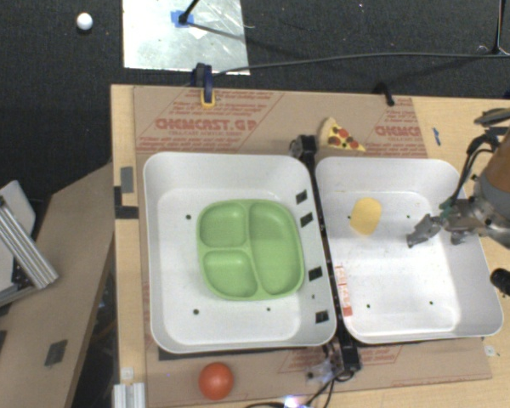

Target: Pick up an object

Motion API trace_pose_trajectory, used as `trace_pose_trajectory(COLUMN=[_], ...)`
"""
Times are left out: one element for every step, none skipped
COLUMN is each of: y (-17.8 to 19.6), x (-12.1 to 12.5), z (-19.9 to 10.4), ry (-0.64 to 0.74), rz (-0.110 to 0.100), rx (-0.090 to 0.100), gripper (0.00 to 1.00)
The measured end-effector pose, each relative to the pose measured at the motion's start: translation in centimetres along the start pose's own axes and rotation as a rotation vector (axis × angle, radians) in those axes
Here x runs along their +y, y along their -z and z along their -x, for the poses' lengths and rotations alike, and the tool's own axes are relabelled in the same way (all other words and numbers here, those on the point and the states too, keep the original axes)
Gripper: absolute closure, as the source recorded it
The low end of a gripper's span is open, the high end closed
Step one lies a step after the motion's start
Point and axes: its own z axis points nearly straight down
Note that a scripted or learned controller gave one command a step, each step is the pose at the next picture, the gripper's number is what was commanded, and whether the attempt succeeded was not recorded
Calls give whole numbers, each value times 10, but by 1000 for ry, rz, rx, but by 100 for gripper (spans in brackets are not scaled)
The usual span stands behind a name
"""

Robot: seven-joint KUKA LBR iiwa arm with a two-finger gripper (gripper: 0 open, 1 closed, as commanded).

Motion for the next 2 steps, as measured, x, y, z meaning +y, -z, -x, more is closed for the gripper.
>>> trace_pose_trajectory(y=[-59, -45], x=[-1, 1], z=[-9, -8], ry=[0, 0], rz=[-1, 4], rx=[1, -2], gripper=[0, 100])
